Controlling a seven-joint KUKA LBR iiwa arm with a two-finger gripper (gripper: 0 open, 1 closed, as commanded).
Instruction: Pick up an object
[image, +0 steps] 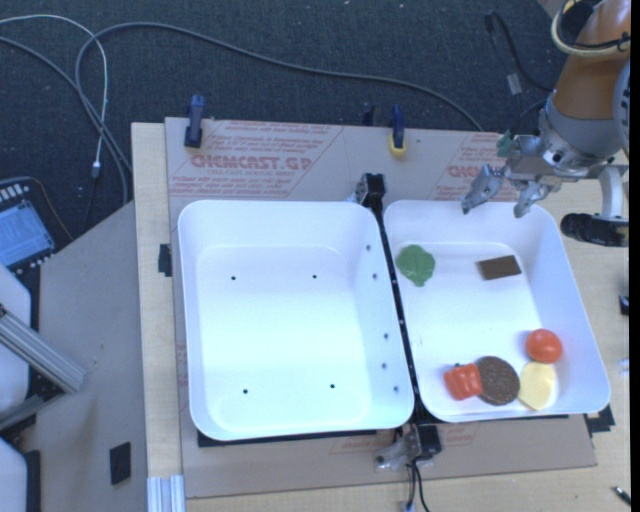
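My gripper hangs over the back rim of the right bin, its two fingers spread open with nothing between them. Just in front of it inside that bin lies a brown rectangular block, with a green broccoli-like piece to the left near the divider. At the bin's front right sit a red tomato, a pale yellow piece, a brown round cookie and a small red pepper, all packed close together.
The left bin lies beside the right one, joined at a black clamp. Blue and yellow clamps hold the cardboard sheet at the back. Cables run across the dark floor behind.
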